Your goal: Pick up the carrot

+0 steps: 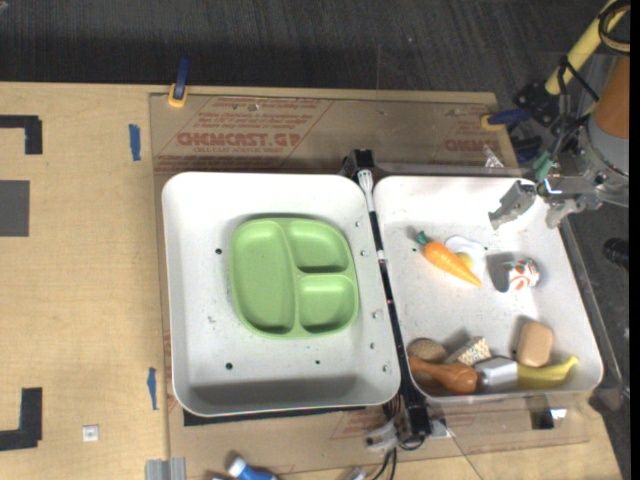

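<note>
One carrot (449, 259) in rt bin (585, 298), ball (519, 274) beside, pincer (532, 204) open, empty.

One fixed camera looks down, apparently slanted, on both bins (190, 208).

Arm (612, 118) runs off the frame at three o'clock, most of it cut away. Tool (545, 193) too small to read its fingers.
</note>
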Robot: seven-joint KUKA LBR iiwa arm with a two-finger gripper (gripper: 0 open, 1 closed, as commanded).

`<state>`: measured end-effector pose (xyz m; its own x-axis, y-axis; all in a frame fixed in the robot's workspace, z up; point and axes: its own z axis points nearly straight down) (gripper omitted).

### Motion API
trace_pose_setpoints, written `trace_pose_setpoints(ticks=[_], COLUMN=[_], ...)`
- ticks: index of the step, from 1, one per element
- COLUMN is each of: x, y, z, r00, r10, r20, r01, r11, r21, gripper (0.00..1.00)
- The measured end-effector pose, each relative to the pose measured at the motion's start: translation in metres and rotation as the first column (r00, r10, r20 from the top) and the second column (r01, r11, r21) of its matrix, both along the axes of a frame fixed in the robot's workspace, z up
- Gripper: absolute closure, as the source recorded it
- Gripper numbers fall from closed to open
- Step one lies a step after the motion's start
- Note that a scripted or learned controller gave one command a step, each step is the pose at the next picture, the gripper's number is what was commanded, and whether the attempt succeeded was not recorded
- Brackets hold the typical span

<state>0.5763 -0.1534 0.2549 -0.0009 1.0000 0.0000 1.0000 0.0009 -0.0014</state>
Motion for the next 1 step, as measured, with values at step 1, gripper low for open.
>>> trace_pose_setpoints(ticks=[1], x=[0.0096], y=[0.0050], z=[-0.1573], r00=[0.977], r10=[-0.211], r20=[0.008], r01=[0.211], r11=[0.977], r21=[0.000], gripper=[0.00])
